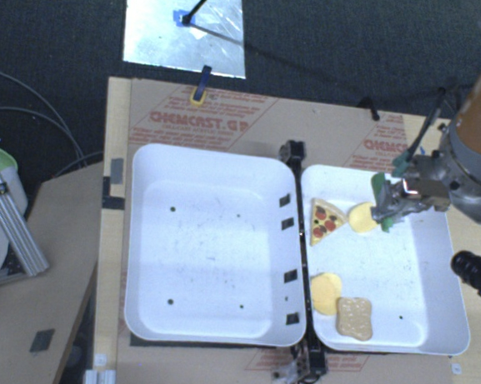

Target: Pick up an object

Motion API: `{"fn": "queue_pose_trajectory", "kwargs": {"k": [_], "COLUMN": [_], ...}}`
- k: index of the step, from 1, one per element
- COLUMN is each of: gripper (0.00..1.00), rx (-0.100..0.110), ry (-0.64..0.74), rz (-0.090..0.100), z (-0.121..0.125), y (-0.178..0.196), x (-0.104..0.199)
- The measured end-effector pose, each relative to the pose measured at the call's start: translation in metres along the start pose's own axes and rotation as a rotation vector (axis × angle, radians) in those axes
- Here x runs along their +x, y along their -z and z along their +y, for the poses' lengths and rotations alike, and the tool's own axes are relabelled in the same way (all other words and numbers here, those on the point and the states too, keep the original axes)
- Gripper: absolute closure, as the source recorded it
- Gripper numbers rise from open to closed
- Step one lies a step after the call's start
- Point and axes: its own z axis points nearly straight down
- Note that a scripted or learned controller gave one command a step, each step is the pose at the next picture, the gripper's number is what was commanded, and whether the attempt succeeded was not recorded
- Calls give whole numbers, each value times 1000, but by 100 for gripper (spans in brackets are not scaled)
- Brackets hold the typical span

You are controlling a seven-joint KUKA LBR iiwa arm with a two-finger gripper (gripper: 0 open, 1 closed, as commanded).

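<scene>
Four toy foods are held in the right bin (447, 272): pizza slice (326, 220), yellow piece (361, 217) at twelve o'clock, yellow disc (325, 292), toast (354, 317) at six. The gripper (387, 210) is poised beside the yellow piece; its opening cannot be told.

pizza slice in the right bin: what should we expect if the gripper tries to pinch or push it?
The pizza slice lies flat on the right bin floor, so it probably offers little edge to pinch. It looks like a thin, rigid toy, likely light and apt to slide on the smooth white surface when pushed. It sits near the divider wall, so a push leftward may jam it there.
</scene>
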Motion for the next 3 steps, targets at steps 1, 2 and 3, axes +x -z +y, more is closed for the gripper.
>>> {"fn": "queue_pose_trajectory", "kwargs": {"k": [1, 2, 3], "gripper": [100, 100, 100], "rx": [-1, 5, -1], "ry": [9, 3, 12], "rz": [1, 1, 3], "z": [58, 25, 33], "y": [-7, -39, -17], "x": [19, 16, 73]}}
